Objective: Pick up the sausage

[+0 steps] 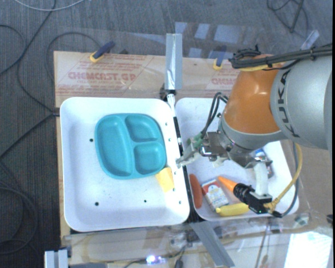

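Note:
The sausage (pixel 195 191) is a reddish-orange stick lying along the left wall of the right bin (pixel 192 113), near its front. My gripper (pixel 234 154) hangs under the grey and orange wrist over the middle of the right bin, up and to the right of the sausage. The wrist body hides much of the gripper from above. Nothing is seen held in it.
Beside the sausage lie a small printed packet (pixel 215 196), an orange carrot (pixel 230 182) and a yellow piece (pixel 232 209). The left bin (pixel 78 205) holds a teal divided plate (pixel 130 144) and a yellow wedge (pixel 165 178) near the shared wall. A black and yellow cable plug (pixel 253 198) dangles from the arm.

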`<state>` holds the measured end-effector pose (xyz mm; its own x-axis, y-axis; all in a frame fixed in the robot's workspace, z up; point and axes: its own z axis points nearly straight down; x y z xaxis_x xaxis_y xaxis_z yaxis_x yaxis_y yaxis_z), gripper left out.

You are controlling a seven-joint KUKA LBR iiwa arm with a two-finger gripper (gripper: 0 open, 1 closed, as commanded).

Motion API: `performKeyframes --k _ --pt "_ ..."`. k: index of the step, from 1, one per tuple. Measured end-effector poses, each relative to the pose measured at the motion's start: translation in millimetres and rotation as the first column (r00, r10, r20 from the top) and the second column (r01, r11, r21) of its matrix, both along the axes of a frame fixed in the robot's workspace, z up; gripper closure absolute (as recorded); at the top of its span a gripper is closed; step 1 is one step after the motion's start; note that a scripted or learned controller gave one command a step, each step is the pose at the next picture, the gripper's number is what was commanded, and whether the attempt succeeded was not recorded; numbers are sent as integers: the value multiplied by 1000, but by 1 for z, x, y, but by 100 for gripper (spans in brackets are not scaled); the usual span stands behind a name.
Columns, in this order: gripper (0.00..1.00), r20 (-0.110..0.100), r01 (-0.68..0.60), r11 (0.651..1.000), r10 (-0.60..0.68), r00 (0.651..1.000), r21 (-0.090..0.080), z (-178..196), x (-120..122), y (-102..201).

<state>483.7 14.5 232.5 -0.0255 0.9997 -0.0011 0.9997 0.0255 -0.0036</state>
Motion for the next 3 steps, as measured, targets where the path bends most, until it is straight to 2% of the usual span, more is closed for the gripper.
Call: performKeyframes --k 1,2,3 --pt "0 -2 -13 1000 13 1000 0 -51 10 -34" --pt "0 -2 -56 998 56 998 1 -50 -1 44" --pt "0 -1 -21 1000 21 1000 -1 -50 0 -29"
